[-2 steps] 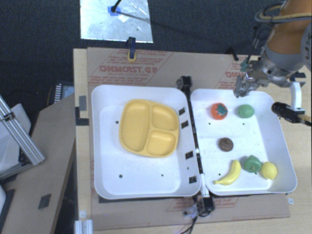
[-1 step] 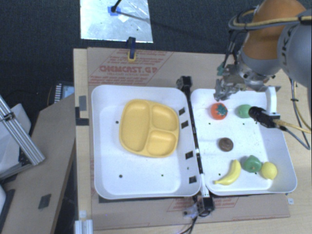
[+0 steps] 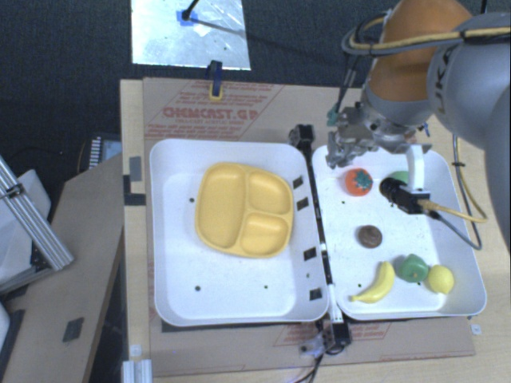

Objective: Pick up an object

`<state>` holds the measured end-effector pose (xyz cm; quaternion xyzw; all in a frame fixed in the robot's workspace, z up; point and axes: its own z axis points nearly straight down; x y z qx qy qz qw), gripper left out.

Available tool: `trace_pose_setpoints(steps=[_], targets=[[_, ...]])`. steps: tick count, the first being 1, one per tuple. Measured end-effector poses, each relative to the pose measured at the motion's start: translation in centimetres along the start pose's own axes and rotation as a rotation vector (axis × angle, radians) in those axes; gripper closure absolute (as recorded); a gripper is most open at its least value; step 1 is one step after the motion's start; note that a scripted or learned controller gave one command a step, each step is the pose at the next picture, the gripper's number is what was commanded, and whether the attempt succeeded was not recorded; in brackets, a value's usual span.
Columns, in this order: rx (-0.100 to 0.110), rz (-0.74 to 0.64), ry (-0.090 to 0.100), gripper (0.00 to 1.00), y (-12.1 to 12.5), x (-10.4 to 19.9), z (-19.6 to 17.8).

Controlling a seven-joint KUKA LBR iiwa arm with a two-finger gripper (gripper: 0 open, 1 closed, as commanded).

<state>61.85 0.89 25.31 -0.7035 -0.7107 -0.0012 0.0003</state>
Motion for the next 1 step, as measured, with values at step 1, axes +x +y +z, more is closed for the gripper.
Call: trace_pose_setpoints(steps=[1], targets=[[0.0, 0.0, 0.0, 1.0, -0.69, 4.82, -0.12]])
